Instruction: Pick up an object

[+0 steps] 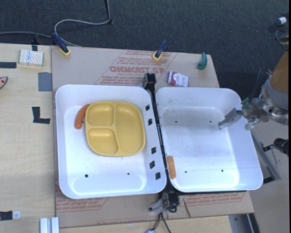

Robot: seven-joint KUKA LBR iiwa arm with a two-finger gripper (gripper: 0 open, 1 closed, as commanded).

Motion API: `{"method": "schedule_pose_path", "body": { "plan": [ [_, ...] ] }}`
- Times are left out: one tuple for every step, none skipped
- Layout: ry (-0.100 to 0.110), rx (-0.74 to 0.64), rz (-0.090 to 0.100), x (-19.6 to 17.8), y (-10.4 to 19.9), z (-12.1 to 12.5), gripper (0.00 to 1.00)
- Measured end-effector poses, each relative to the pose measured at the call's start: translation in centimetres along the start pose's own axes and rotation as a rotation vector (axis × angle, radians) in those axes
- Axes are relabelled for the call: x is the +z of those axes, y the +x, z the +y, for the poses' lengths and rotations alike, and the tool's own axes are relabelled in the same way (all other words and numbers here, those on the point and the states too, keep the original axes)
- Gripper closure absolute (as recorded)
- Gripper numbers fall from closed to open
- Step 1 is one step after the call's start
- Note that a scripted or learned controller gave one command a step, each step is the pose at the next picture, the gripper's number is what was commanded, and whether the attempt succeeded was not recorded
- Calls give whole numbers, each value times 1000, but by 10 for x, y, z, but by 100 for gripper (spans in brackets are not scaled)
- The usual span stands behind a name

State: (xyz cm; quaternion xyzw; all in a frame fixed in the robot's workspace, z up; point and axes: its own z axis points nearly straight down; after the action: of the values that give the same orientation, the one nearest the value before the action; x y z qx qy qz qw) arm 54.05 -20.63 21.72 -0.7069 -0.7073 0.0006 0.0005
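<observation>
A yellow divided plate (115, 128) lies in the left bin (68, 178). An orange sausage-shaped piece (80, 116) rests against the plate's left edge. A second, smaller orange piece (171, 167) lies against the left wall of the right bin (242, 178), near its front corner. My gripper (238, 121) hangs over the right bin's right side, near the right wall and far from both orange pieces. It is open, with nothing between its fingers (227, 119).
Behind the bins, on the cardboard sheet, lie a small red-and-white packet (177, 78), a yellow-blue clamp (160, 50) and a green clip (202, 61). Another clamp (61, 43) and a cable sit at the back left. Black clips line the divider between the bins.
</observation>
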Motion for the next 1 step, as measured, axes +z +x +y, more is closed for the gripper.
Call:
{"method": "schedule_pose_path", "body": {
  "plan": [
    [1,-1,1,26,75,-57,0]
  ]
}}
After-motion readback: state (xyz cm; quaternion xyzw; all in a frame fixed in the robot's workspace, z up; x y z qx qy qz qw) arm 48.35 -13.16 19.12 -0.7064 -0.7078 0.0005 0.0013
